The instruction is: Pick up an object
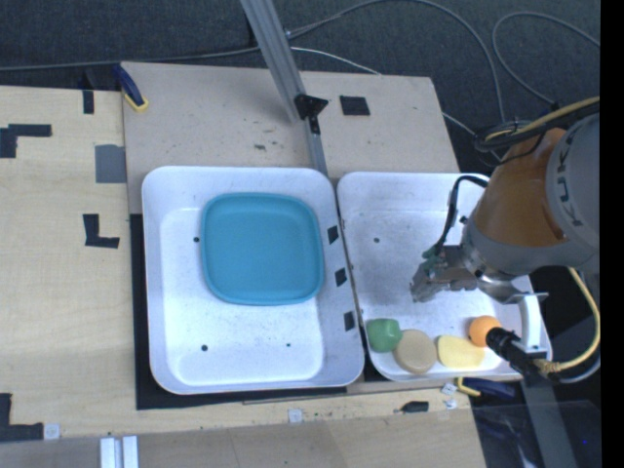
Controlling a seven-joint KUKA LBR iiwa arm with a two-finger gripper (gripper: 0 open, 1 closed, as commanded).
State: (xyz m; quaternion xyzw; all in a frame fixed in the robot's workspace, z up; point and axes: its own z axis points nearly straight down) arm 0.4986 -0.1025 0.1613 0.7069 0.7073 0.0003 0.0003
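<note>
From above, the grey arm with its orange band (522, 198) reaches in from the right over the right bin (390, 203), its wrist bent down so that the gripper (434, 283) hangs low above the bin's bare floor, near the middle. The gripper is too dark and small here to tell how it stands, and nothing can be seen held in it. Along the right bin's near edge lie four small objects in a row: a green piece (383, 333), a tan round piece (416, 350) touching it, a yellow piece (459, 351) just beside that, and an orange ball (482, 330) at the right. The left bin (175, 349) holds a blue square plate (261, 248), lying flat toward its far side.
</note>
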